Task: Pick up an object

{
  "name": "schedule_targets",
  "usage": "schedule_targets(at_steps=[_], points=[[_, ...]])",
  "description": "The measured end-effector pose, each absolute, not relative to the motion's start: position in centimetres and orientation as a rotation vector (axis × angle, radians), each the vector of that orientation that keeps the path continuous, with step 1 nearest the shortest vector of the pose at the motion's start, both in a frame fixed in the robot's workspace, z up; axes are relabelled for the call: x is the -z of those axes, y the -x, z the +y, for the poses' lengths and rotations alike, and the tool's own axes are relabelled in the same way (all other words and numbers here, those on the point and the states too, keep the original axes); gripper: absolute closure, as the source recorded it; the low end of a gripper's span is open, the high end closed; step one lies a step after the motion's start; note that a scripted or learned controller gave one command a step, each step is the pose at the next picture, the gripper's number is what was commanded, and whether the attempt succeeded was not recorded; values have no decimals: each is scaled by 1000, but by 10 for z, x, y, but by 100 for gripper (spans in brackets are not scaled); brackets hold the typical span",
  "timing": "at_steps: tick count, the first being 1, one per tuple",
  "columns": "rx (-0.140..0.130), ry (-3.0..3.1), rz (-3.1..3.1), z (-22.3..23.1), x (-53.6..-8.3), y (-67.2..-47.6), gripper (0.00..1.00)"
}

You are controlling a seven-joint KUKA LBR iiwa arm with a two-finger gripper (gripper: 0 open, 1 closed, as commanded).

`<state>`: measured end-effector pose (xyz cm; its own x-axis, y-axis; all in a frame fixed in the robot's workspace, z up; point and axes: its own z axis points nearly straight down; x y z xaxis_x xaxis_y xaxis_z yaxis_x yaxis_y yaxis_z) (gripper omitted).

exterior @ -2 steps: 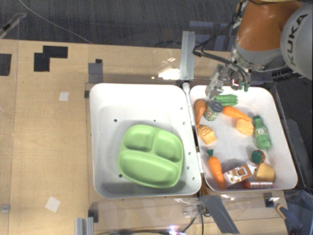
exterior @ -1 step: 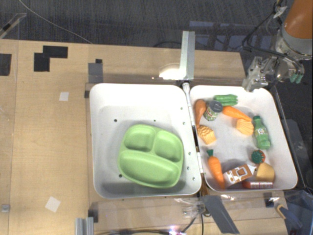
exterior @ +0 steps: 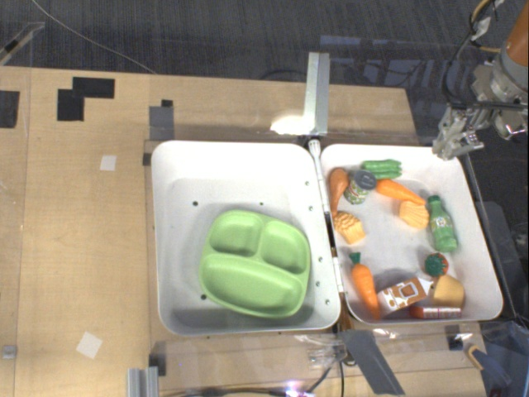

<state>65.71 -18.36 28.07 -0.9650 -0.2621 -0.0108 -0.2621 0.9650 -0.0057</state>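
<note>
A grey robot arm enters from the right, and its gripper (exterior: pixel 457 141) hangs above the far right corner of the right bin (exterior: pixel 488 222), holding nothing, so the pick looks to be at its approach stage; whether the jaws are open or closed cannot be told. The candidate objects all lie in that bin, the nearest being a green vegetable (exterior: pixel 381 169), an orange carrot (exterior: pixel 400 192) and a green bottle (exterior: pixel 441 224), so the next move calls for travelling inward over one and descending. The arm's upper part is cut off by the frame edge, and the small packages at the bin's near edge are too blurred to identify
</note>
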Motion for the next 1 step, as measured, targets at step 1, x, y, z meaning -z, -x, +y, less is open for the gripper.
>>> schedule_targets(at_steps=[1], points=[[-2, 971, 2984, -205, -170, -644, 100]])
